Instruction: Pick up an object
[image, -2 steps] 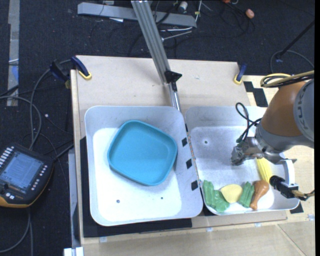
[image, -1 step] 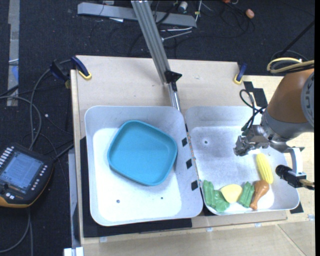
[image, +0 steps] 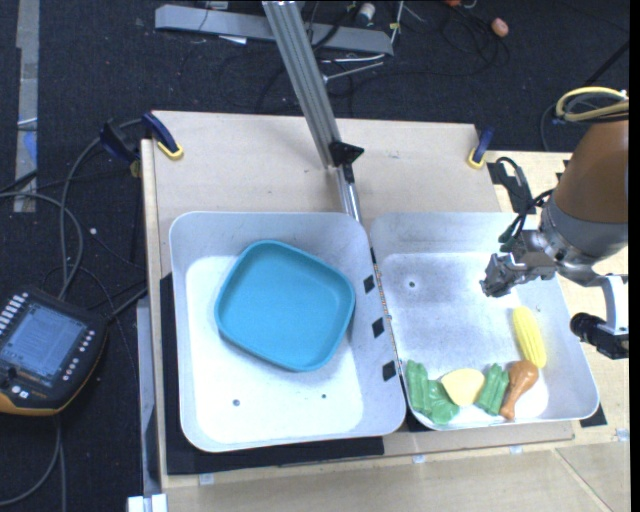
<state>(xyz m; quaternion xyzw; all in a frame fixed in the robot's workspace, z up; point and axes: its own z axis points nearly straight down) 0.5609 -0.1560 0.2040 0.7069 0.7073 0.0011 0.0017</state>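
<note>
While the dark claw (image: 497, 277) hangs over the right shallow white bin (image: 440, 250), its finger spread cannot be told and nothing shows in its grip. Along that bin's near edge lie a yellow plastic corn cob (image: 529, 336), green toy vegetables (image: 428, 391), a pale yellow slice (image: 462, 386) and a brown toy drumstick (image: 517, 384). A square blue plastic plate (image: 285, 304) sits in the left white bin (image: 200, 400).

Plate (image: 285, 318) in left bin (image: 200, 420); toy foods (image: 480, 385) right bin's (image: 440, 240) front

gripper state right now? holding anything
gripper: above the right bin, nothing visibly between its fingers; open or shut cannot be told.
</note>
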